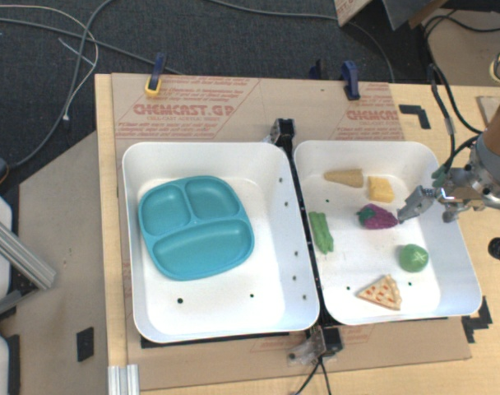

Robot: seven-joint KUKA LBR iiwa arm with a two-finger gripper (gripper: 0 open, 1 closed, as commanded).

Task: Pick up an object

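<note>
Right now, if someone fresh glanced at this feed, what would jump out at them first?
Probably the big teal divided plate, alone in the left bin. Next, the bright toy food scattered in the right bin: a purple grape bunch, a green ball, a pizza slice and a yellow block. The pincer sits just right of the grapes, at that bin's right side.

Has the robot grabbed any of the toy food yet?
Not yet. The gripper hangs over the right bin, close beside the purple grapes, with nothing between its fingers. All the toy food lies in that bin, including the green ball and pizza slice. Grabbing and lifting are left.
</note>
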